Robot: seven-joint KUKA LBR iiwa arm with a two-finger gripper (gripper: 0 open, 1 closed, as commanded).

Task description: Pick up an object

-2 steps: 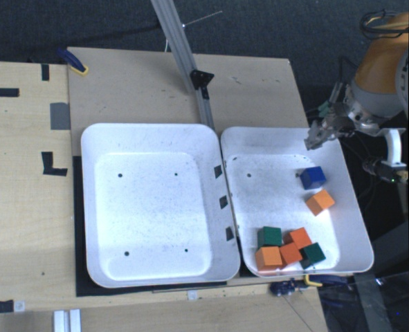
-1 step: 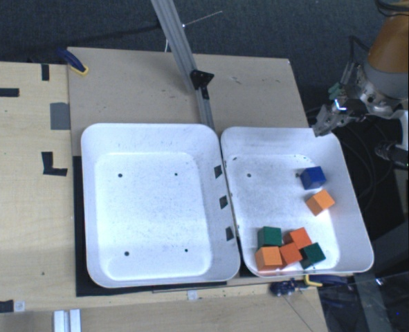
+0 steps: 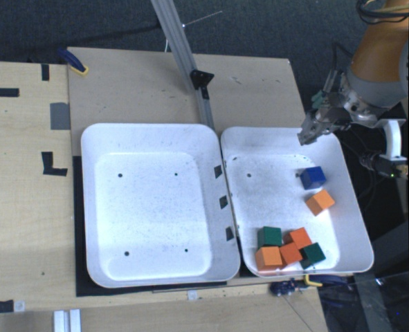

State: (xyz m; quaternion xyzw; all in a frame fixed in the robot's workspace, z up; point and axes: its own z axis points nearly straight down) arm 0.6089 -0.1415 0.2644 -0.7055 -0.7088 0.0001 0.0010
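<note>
The right bin point(image 3: 259, 144) holds several small blocks. A blue cube point(image 3: 313, 177) lies near its right wall, with an orange cube point(image 3: 320, 202) just below it. At the bin's front sit a green block point(image 3: 270, 236), two orange blocks point(image 3: 268, 257) point(image 3: 299, 239) and a dark green block point(image 3: 313, 254), packed close together. My gripper point(image 3: 309, 135) hangs over the bin's upper right corner, above and apart from the blue cube, with nothing visible between its fingers.
The left bin point(image 3: 93, 144) sits beside the right one, their walls touching. A slanted metal rail point(image 3: 180, 40) runs from the top toward the bins' shared edge. A blue and yellow tool point(image 3: 73, 61) lies on the bench at upper left.
</note>
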